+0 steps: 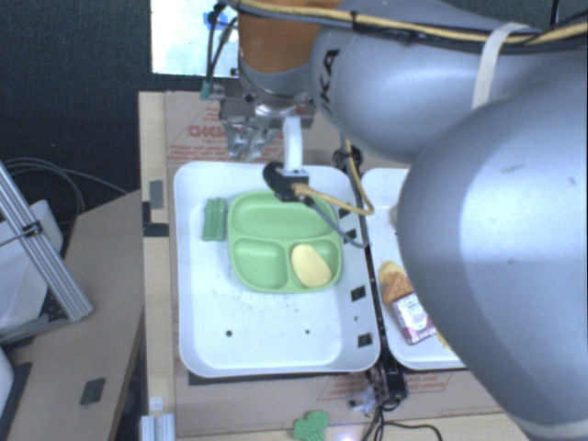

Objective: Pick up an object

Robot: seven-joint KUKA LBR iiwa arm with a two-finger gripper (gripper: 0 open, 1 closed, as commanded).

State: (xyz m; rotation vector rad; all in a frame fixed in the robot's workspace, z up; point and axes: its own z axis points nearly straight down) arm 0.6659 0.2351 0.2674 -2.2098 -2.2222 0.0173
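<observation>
1. Now, nearest me: a yellow lump (311, 265) sits in the near-right compartment of the green plate (266, 223), in the left bin (197, 338).
2. A green bar (214, 220) lies just beside the plate's left edge, its long axis running near to far.
3. Farthest: the gripper (243, 139) hangs beyond the plate's far-left side. I cannot tell whether it is spread or closed.
4. My judgement: the bar is the closer target, lying toward me from the gripper.

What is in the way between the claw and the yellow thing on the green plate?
Nothing visible. The claw is by the left bin's far rim. The yellow thing lies in the green plate's near-right compartment, with only bare plate between them.
</observation>
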